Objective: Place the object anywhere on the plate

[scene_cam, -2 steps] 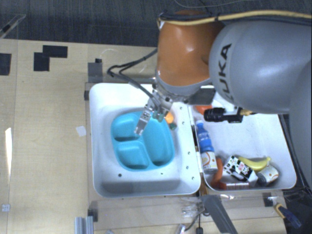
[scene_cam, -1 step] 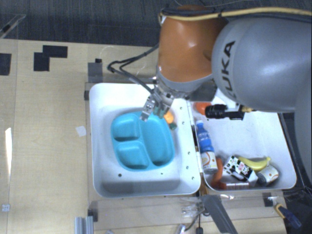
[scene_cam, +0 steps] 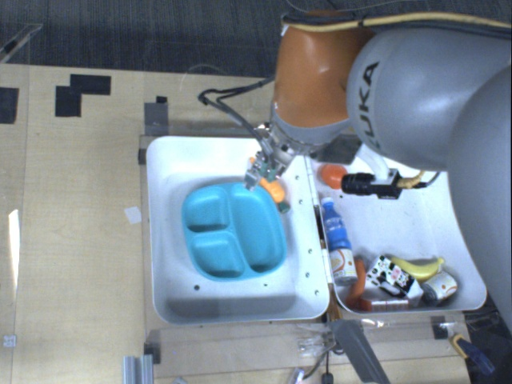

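A blue plate point(scene_cam: 234, 232) with three compartments lies in the left white bin point(scene_cam: 168, 214). My gripper point(scene_cam: 262, 171) hangs over the plate's far right corner, reaching down from the orange-banded wrist. A small orange object point(scene_cam: 274, 190) shows at the fingertips, just past the plate's upper right rim. Whether the fingers hold it or it rests beside them cannot be made out.
The right bin point(scene_cam: 472, 290) holds a blue-and-white bottle point(scene_cam: 336, 232), an orange ball-like thing point(scene_cam: 331, 172), a banana point(scene_cam: 420, 266), a black-and-white patterned item point(scene_cam: 390, 274), a can point(scene_cam: 442, 286) and a red object point(scene_cam: 362, 282). The big grey arm covers the upper right.
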